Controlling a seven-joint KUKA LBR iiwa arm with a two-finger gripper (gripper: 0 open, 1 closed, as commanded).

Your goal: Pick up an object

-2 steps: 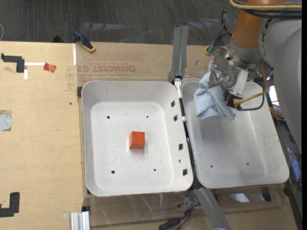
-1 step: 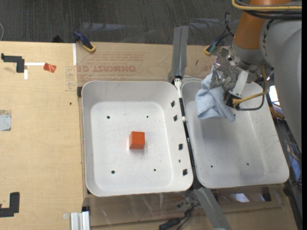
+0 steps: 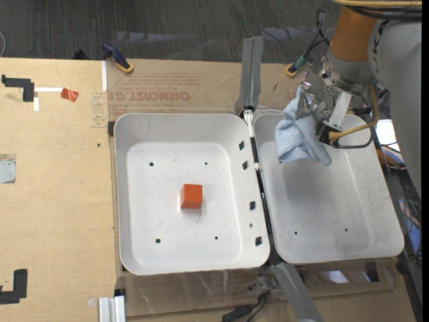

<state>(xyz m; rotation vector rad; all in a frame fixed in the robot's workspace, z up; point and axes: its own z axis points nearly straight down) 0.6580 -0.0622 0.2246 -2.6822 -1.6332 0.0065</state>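
Note:
A pale blue cloth (image 3: 298,139) hangs from my gripper (image 3: 310,110) above the far left part of the right bin (image 3: 335,243). The cloth droops down from between the fingers and is off the bin floor. An orange-red block (image 3: 192,196) lies in the middle of the left bin (image 3: 134,247), well to the left of my gripper.
A grey divider bar (image 3: 251,79) runs between the two bins at the back. Cardboard (image 3: 174,89) lies behind the left bin, with a blue and yellow clamp (image 3: 117,58) on its corner. A wooden board (image 3: 47,193) covers the bench to the left.

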